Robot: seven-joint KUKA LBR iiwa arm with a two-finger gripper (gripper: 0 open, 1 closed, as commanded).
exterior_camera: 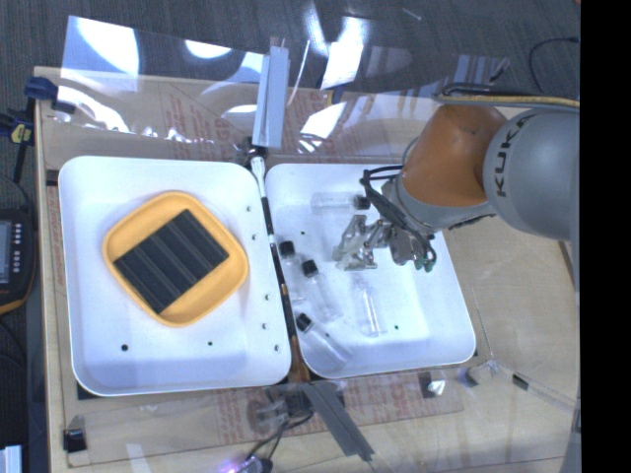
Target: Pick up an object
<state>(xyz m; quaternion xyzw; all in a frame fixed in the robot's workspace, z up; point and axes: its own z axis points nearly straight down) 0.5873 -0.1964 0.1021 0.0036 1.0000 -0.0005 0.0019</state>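
Observation:
My gripper (355, 252) hangs over the middle of the right bin (449, 338), with its metal fingers pointing down and left. Several clear plastic tubes with black caps lie in that bin: one (370, 308) just below the gripper, one (320, 338) near the bin's front left corner, one (330, 202) near the back. Small black caps (309, 266) lie to the left of the gripper. Nothing shows between the fingers. A yellow-rimmed sponge with a dark ribbed top (175, 256) lies in the left bin (89, 358).
The grey arm with its orange band (449, 166) reaches in from the right over the right bin's far edge. A metal bar (269, 97) stands behind the divider between the bins. Clear plastic sheeting lies along the bench's back.

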